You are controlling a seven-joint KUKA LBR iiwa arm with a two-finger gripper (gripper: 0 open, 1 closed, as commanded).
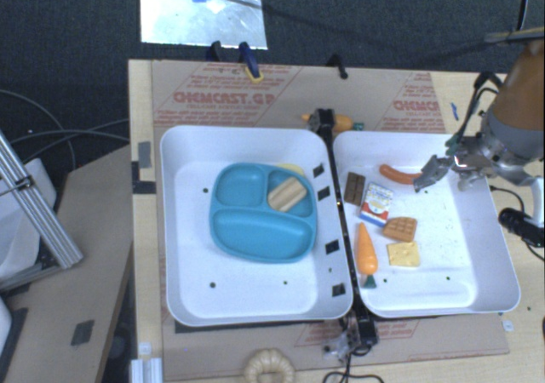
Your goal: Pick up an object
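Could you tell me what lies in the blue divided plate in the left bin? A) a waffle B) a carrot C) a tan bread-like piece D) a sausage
C: a tan bread-like piece rests in the upper right compartment of the blue divided plate; the carrot, waffle and sausage lie in the right bin.

The grey KUKA arm carries a broad orange band above its wrist, topped by a paler rounded section. Thin dark cables loop along its side. At its end sits the grey metal two-finger tool, with dark angular fingers and small bright metallic fittings
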